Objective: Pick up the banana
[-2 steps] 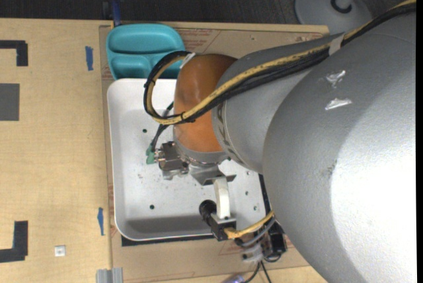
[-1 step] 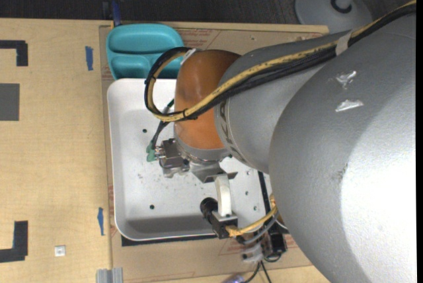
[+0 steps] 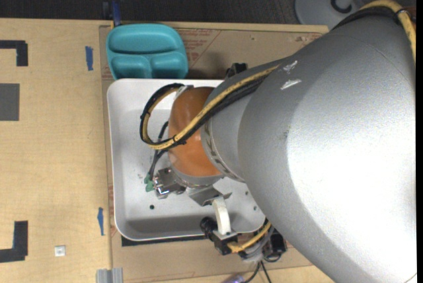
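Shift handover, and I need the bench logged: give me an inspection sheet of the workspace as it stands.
Surface: white bin on a tan bench; its left floor shows.
Job's things: banana, nothing seen; the arm covers most of the bin.
Clutter: teal tray behind the bin, touching its far rim or just short of it.
Grippers: hand low over the bin's left half; whether it holds anything cannot be told.
Cables: black and yellow cables loop beside the orange band.
Surroundings: blue tape marks on the bench, dark floor, grey stand base.
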Available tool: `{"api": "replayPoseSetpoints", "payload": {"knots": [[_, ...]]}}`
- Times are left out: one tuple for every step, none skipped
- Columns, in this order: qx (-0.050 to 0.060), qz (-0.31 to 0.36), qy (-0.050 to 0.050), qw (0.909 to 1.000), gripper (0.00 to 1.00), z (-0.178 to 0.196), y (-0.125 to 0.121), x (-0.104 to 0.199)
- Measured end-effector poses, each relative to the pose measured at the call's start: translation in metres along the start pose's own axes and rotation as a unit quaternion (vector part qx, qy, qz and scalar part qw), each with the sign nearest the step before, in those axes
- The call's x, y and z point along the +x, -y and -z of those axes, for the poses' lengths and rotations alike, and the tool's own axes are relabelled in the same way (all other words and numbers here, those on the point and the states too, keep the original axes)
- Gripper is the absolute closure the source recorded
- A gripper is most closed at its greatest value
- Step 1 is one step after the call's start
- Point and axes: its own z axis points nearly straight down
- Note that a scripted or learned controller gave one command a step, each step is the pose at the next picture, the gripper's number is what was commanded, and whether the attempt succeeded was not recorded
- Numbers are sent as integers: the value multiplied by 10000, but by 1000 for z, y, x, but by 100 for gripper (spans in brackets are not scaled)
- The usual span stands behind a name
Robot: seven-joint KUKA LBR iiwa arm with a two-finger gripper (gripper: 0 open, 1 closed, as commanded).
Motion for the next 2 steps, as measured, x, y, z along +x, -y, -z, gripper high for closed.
{"api": "replayPoseSetpoints", "payload": {"knots": [[25, -2022, 20, 9793, 100, 76, 2, 0], [26, -2010, 19, 9796, 100, 86, 1, 1]]}}
